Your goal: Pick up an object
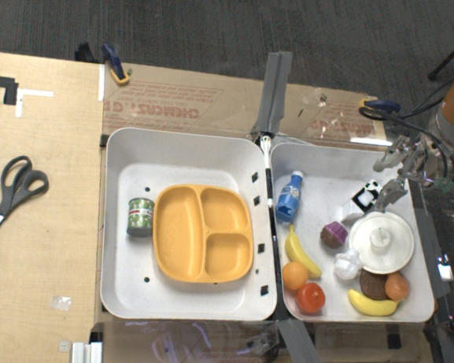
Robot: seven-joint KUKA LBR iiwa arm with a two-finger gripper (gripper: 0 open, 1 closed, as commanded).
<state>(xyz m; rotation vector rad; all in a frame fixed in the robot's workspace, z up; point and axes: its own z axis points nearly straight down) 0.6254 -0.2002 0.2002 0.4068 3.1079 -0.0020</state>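
Scissors point(11, 189) lie on the bench at far left. Next, the left bin point(111, 285) holds a green-labelled can point(139, 216), label unreadable, beside a yellow divided plate point(204, 233). Reversed print marks the cardboard point(174, 105) behind. Rightward, a blue bottle point(289, 196), bananas point(302, 254), tomato point(311, 299) and white lid point(380, 240) crowd the right bin point(323, 165), below-left of the gripper point(400, 167), whose grip I cannot tell.

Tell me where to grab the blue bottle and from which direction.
Grip the blue bottle across its body, coming straight down. It lies on its side by the right bin's left wall, cap toward the far end, so the fingers likely fit best closing across its narrow width, above the banana.
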